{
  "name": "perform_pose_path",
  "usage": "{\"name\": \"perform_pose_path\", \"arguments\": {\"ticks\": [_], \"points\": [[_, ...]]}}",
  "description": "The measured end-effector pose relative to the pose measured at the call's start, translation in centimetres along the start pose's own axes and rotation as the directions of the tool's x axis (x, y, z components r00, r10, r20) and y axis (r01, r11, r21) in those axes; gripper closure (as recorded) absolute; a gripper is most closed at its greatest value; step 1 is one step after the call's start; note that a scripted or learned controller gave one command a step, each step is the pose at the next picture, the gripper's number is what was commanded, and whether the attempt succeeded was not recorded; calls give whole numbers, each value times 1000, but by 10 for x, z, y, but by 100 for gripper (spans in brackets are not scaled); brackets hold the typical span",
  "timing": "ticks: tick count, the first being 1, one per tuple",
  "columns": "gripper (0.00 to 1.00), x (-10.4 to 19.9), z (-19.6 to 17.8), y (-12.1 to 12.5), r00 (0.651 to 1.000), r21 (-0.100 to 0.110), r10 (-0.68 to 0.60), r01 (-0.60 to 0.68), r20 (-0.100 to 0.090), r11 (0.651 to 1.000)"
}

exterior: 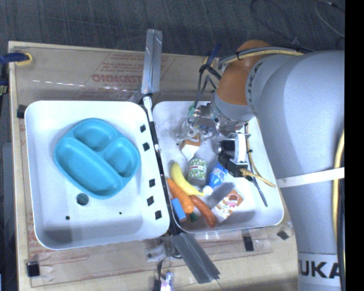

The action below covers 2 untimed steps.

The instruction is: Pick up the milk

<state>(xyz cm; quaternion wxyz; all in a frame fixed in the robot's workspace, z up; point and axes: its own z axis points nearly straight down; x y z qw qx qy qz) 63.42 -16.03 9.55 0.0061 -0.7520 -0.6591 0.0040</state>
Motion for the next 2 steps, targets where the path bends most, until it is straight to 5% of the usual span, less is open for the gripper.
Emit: {"name": "perform_pose_path", "arguments": {"ticks": [1, 2], "points": [[100, 28, 7, -4, 1000, -7, 30, -30, 2, 1000], [100, 100, -92, 8, 979, -4, 206, -206, 2, 979]]}}
